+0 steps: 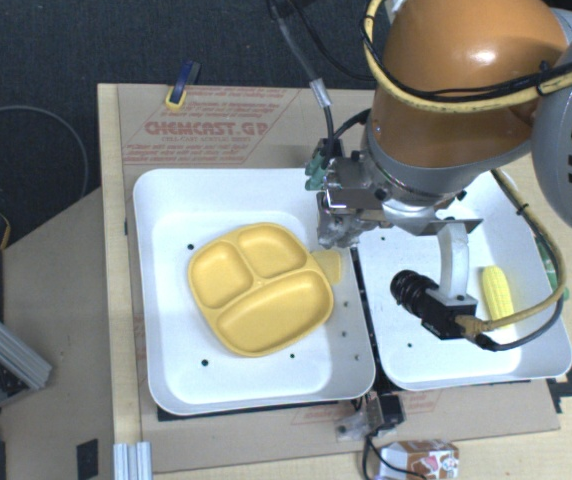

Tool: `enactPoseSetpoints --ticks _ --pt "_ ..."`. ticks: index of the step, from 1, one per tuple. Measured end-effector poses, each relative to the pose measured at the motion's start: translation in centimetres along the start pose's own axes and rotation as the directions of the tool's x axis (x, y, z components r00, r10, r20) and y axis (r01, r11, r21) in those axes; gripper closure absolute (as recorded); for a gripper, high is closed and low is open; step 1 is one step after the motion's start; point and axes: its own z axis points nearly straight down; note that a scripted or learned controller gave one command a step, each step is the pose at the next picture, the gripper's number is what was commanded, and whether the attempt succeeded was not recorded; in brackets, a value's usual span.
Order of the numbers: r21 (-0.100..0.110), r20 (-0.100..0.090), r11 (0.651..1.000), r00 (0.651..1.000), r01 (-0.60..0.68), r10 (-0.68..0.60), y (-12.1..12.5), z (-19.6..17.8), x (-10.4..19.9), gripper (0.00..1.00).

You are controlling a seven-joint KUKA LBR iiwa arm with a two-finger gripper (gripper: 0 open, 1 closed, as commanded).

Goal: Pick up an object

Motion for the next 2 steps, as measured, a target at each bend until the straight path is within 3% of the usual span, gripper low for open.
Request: enactPoseSetpoints --ticks 2 --pt "-0.004 -0.001 1.0 1.0 -0.001 0.001 0.1 -2.0 0.1 1.0"
